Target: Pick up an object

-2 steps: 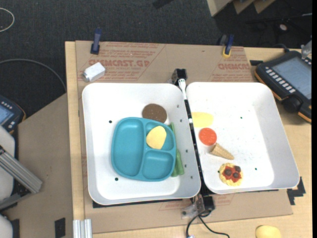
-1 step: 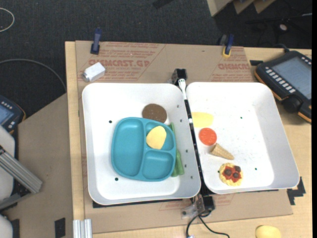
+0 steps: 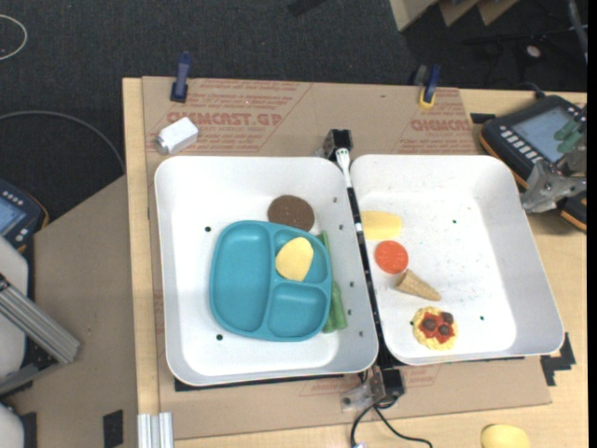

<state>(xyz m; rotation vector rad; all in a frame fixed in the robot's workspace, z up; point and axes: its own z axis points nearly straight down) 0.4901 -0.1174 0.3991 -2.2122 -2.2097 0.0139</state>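
White bins sit side by side on the bench (image 3: 280, 110). The left bin (image 3: 187, 250) holds a blue tray (image 3: 242, 292) with a yellow piece (image 3: 295, 259) on it and a brown disc (image 3: 291, 212) beside it. The right bin (image 3: 485, 250) holds a yellow block (image 3: 381, 224), red disc (image 3: 391, 256), cone (image 3: 416, 287) and small pizza (image 3: 435, 328). Nothing looks lifted; by my reading the pick is all ahead. Dark carpet surrounds the bench.

A robotics lab, most likely: two white bins (image 3: 177, 250) sit on a cardboard sheet (image 3: 280, 110) fixed by blue clamps (image 3: 180, 75) to a wooden bench, with a teach pendant (image 3: 534, 138) at the edge, loose cables and dark carpet around.
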